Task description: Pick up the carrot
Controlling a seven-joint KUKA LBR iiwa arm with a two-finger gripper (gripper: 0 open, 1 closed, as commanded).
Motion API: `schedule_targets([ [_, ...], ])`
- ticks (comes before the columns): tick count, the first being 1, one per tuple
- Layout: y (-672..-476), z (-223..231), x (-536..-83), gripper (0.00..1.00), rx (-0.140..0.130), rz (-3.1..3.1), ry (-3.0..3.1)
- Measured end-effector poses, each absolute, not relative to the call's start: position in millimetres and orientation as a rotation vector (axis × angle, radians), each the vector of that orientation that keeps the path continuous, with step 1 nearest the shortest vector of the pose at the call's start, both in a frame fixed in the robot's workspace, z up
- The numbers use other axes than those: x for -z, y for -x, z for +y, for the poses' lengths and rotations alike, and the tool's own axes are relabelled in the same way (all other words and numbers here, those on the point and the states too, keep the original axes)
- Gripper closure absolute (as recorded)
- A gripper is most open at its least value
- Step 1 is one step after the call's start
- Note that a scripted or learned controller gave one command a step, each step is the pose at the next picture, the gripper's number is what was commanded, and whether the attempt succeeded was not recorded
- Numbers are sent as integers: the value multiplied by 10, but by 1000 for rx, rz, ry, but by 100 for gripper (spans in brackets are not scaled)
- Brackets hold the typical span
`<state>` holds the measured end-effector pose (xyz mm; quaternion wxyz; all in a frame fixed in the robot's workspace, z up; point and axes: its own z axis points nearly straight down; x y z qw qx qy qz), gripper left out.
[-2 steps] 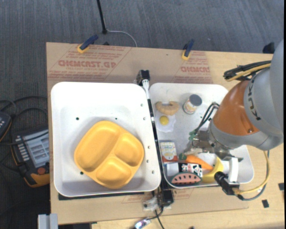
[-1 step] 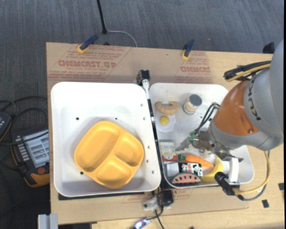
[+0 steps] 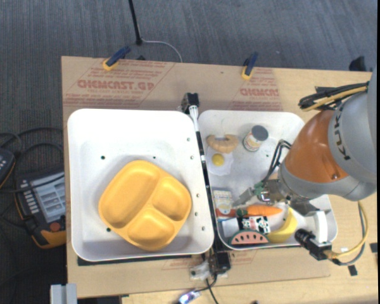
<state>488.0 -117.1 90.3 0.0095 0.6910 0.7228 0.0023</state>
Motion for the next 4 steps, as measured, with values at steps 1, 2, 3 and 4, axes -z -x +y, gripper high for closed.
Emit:
schedule_targets([
  [1,-4888,-1163,-1001,100,-10,2259,-2156],
  [2,-4892,-1163,-1096,100,-10,2258,-2156],
  [3,-4887,-1162,-1093,0,-9,2259,-2157],
  [4,-4867,-1482,-886,0,-10,2518,-1875],
])
